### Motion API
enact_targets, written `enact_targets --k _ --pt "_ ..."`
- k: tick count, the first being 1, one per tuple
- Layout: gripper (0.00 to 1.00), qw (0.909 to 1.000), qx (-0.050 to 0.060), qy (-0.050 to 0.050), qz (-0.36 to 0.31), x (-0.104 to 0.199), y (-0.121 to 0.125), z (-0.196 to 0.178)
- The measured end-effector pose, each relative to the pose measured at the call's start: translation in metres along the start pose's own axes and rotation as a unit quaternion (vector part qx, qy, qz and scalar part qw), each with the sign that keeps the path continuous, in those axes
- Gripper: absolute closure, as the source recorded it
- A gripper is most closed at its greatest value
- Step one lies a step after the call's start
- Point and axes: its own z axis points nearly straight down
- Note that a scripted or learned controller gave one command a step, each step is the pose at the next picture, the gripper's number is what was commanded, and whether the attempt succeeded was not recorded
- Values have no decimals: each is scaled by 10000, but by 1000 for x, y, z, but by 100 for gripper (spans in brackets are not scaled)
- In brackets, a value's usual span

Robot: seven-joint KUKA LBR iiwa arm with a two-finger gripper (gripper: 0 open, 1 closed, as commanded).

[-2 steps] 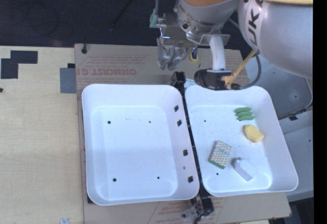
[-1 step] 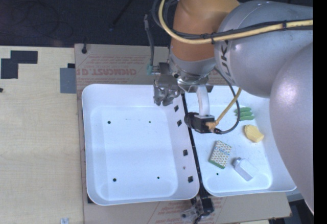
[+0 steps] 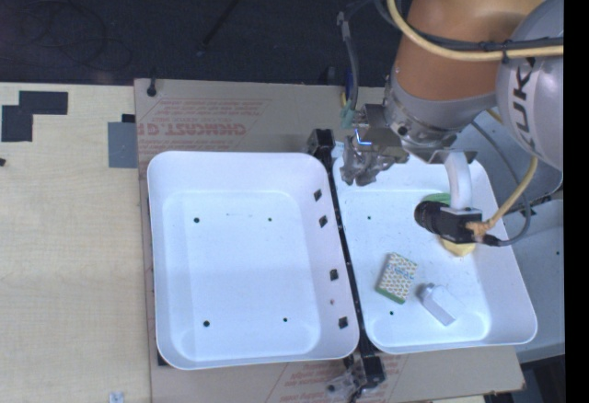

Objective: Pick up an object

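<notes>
Camera view puts the gripper over the far corner of the right bin, close to the wall it shares with the left bin. From this angle I cannot tell whether it is open or closed, and I see nothing held in it. The candidates all lie in the right bin. A speckled green pad sits near the front, a small grey block is just beside it, and a yellow-green thing is partly hidden by the far-side wall. The gripper is well apart from all three. I judge this to be the approach step, with no pick made yet. Next I'd bring the gripper forward, centre it over the pad, make sure it is open, and descend straight.
</notes>
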Motion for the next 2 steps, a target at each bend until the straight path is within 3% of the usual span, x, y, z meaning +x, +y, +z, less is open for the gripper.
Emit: enact_targets --k 1,2 --pt "100 10000 77 0 -28 5 -25 87" --pt "100 10000 33 -5 3 -62 -34 89"
